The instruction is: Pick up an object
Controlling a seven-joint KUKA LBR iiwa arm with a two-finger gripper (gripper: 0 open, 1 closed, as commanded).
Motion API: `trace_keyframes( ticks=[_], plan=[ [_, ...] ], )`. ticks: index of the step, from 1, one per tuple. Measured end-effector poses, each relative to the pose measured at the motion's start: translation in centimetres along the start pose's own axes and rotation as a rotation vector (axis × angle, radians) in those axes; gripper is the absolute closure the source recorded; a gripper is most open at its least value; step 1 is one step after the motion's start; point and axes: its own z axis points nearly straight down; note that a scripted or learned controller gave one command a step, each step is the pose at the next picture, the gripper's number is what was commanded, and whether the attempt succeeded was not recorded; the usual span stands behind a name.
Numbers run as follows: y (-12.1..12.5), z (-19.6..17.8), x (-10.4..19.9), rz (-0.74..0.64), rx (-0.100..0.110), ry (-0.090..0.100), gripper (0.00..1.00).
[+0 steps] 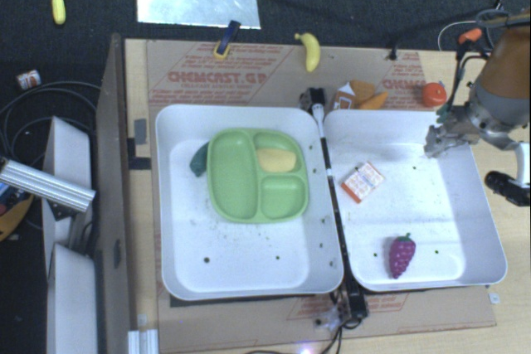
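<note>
Purple plastic grape bunch (pixel 401 254): lies in the right shallow white bin (pixel 465 203), toward its near edge, apart from the other items
Small orange-and-white striped carton (pixel 362 181): lies flat in the right bin, near its left wall, farther back than the grapes
Green three-compartment plastic tray (pixel 241 186): sits in the left shallow white bin (pixel 187 261), toward its far half
Pale yellow block (pixel 278 159): rests in the tray's far right compartment
Dark teal lump (pixel 199 159): in the left bin, touching the tray's left rim
Gripper (pixel 438 138): at the end of the grey arm with an orange band (pixel 502 91), over the far right corner of the right bin; whether it is released or clenched cannot be told, and nothing can be seen in it
Yellow plastic banana (pixel 310 50): on the brown cardboard bench top (pixel 249 70), beyond the bins at its far edge
Red-orange round fruit (pixel 433 94): on the cardboard behind the right bin, near the arm
Orange carrot-like piece (pixel 372 99): on the cardboard just behind the right bin's far left corner
</note>
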Motion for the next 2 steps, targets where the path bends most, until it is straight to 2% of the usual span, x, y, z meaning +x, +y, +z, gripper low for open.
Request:
trace_keyframes(
  ticks=[1,2],
  plan=[
    [1.6,-3.6,-1.7,0.001,-0.007,-0.003,1.00],
    [-1.9,-6.1,-1.6,0.004,-0.004,-0.001,1.00]
  ],
)
